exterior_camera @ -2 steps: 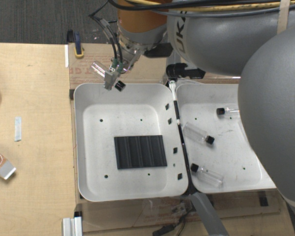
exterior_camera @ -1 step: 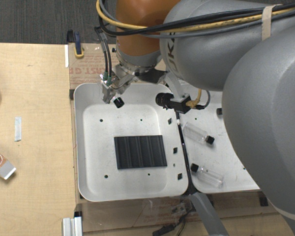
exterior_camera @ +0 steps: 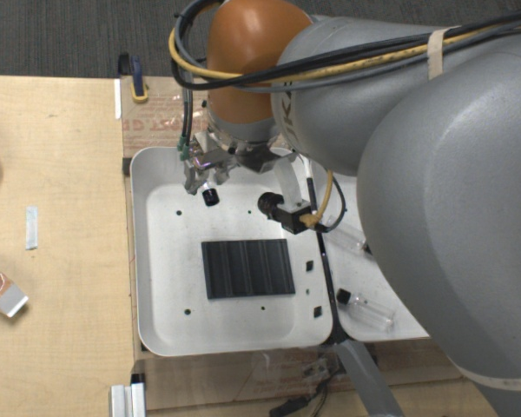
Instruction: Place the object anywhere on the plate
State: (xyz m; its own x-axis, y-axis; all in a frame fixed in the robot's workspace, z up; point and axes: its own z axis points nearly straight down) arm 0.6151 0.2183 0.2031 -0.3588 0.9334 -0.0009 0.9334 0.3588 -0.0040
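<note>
Over the left bin (exterior_camera: 165, 302), I am hanging my claw (exterior_camera: 198, 174) above its far left corner, close to the back wall; my grey arm (exterior_camera: 417, 146) is reaching in from the right and covering most of the right bin (exterior_camera: 347, 211); whether the claw is wide or narrow I cannot tell from this angle, and I am seeing nothing clearly gripped in it.

A small black piece (exterior_camera: 210, 196) is showing just beneath the claw, near the bin floor in that same far left corner; I am taking it for the thing to be moved, though I cannot say whether it is touching the claw or lying apart from it.

A dark ribbed slab (exterior_camera: 247, 268) is lying flat in the middle of the left bin, toward its near edge, well apart from the claw; I am reading it as the plate.

A clear piece (exterior_camera: 369, 311) is resting at the near edge of the right bin.

By my judgement, I am working at the pick-up step, with the placing not yet done; the next move is calling for a sure grip on the black piece, a lift clear of the floor, then a carry toward the near edge and a release over the slab.
</note>
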